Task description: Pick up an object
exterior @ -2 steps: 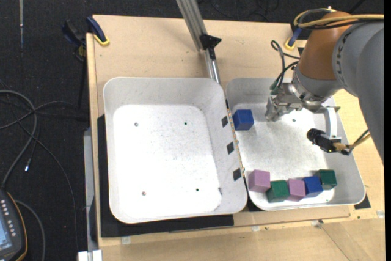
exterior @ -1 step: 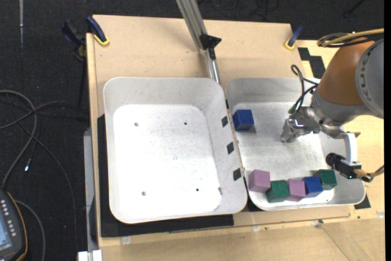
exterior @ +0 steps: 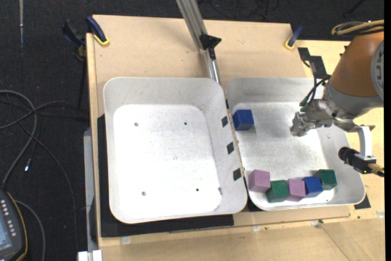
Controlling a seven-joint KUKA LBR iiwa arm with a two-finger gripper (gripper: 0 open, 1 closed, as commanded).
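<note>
The arm enters from the right, and its gripper (exterior: 300,125) hangs over the right bin (exterior: 287,91), above bare floor in the bin's upper right part. No object lies between or under the jaws; whether they stand apart or together cannot be told from this slant, as the tip reads as one grey mass.

Candidate objects, all in the right bin:
- A blue cube (exterior: 243,120) stands alone near the bin's left wall, well apart from the gripper.
- Along the lower wall sits a row of five: a purple cube (exterior: 259,180), a green cube (exterior: 278,191), a second purple cube (exterior: 297,187), a small blue cube (exterior: 313,184) and a second green cube (exterior: 327,178). Neighbours in this row touch or nearly touch.

The left bin (exterior: 122,95) holds no objects. Both bins rest on the table (exterior: 153,46).

Step in hand, by judgement: approach, before any grasp; nothing is lifted.

The next move calls for a sideways shift over one chosen object, then a straight descent. The lone blue cube is the easier target (open floor on most sides); the packed row leaves little room for the jaws, and its closeness to the wall risks a collision or a pushed neighbour
</note>
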